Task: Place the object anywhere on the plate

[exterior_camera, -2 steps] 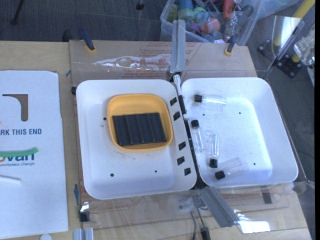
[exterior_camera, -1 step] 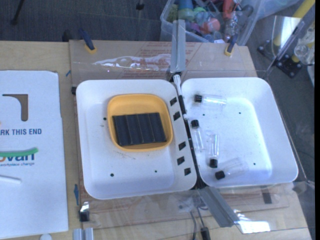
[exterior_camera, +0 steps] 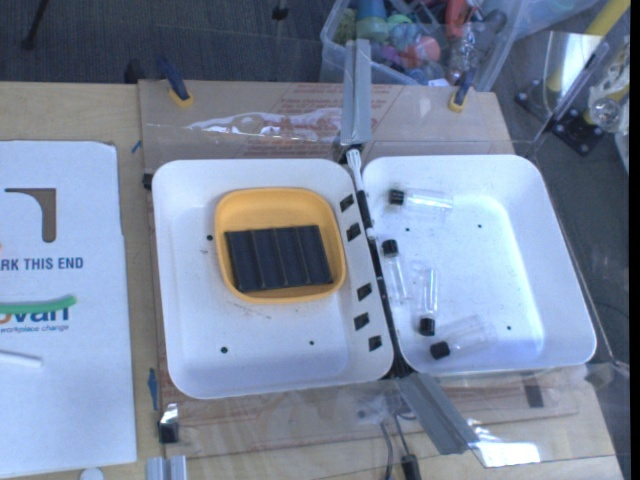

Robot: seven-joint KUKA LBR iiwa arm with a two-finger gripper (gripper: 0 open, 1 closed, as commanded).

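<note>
Where the two bins meet, a row of small black tabs [exterior_camera: 360, 263] lines the divider. In the left bin [exterior_camera: 170, 268], a dark ridged block [exterior_camera: 278, 258] lies flat on the yellow plate [exterior_camera: 275, 200], inside its rim. Several clear vials [exterior_camera: 420, 200] with black caps lie scattered in the right bin [exterior_camera: 530, 228], their glass hard to make out against the white. A printed white sheet [exterior_camera: 60, 298] is cut off at the left edge. Whether the claw is released or clenched cannot be told.
</note>
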